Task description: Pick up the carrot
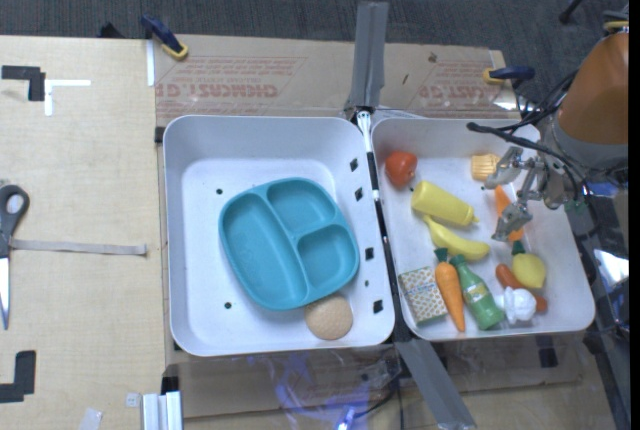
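Gripper [516, 208] hangs over the right part of the right bin [575, 318], reaching in from the right; how far its fingers stand apart cannot be told, too much metal clutter there, and nothing can be made out between them. Now left to right: scissors [10, 218] lie on the bench at the far left edge. Left bin [175, 248] holds a blue divided plate [288, 243], and a round tan bun [329, 317] sits at the plate's near edge, touching it. In the right bin, a red tomato [400, 168] is near the top left, a yellow bottle [443, 204] just right of it, a banana [458, 240] below that. A patterned box [422, 293] lies near the front left. The carrot [451, 294] lies just right of the box (tip toward the front wall), touching a green bottle [480, 298] on its other side. Carrot is down-left of the gripper, apart from it, with the banana between. A lemon [529, 270] and a small white item [518, 304] sit below the gripper.
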Available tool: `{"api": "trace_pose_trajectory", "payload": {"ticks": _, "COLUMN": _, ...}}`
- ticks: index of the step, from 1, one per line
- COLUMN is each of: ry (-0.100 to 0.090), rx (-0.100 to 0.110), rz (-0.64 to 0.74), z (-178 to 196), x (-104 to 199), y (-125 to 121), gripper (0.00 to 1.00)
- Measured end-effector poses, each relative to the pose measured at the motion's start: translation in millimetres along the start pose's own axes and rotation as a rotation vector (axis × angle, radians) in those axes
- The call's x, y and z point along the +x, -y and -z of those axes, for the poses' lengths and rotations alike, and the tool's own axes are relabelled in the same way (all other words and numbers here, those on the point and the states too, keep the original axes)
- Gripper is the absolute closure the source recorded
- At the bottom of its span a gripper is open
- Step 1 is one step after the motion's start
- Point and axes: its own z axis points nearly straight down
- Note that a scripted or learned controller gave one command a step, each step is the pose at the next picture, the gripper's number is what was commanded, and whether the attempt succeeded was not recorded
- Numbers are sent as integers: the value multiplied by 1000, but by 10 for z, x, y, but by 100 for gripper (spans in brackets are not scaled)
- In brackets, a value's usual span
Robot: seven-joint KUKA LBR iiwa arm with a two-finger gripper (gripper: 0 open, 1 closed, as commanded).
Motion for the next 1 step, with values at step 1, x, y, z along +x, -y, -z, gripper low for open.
{"api": "trace_pose_trajectory", "payload": {"ticks": 1, "ry": 6, "rx": 1, "rz": 4, "z": 111, "x": -22, "y": -11, "gripper": 100}}
